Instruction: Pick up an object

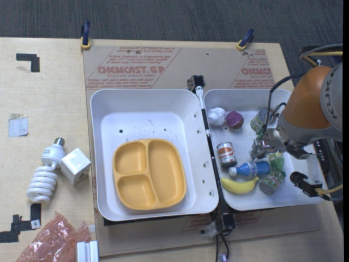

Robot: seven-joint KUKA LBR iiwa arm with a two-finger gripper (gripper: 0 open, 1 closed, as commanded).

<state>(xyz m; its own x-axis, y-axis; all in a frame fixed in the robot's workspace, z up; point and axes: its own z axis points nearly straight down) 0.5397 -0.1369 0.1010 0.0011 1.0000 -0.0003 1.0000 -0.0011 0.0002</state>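
Note:
The right bin point(305, 198) holds several small objects. Among them are a white lump point(216, 115), a purple ball point(235, 120), a small red-and-white can point(226, 153), a blue bottle point(252, 169) lying on its side, a banana point(240, 185), a green item point(276, 162) and a grey can point(269, 183). My gripper point(261, 146) reaches in from the right and hangs low over the middle of this bin, just above the blue bottle and to the right of the small can. The wrist hides what lies directly under it.
A yellow divided plate point(148, 173) fills much of the left bin point(103, 124). On the bench to the left lie a spiral light bulb point(44, 173), a white cube point(76, 165) and a red mesh bag point(52, 239). A black cable point(272, 94) loops off the arm.

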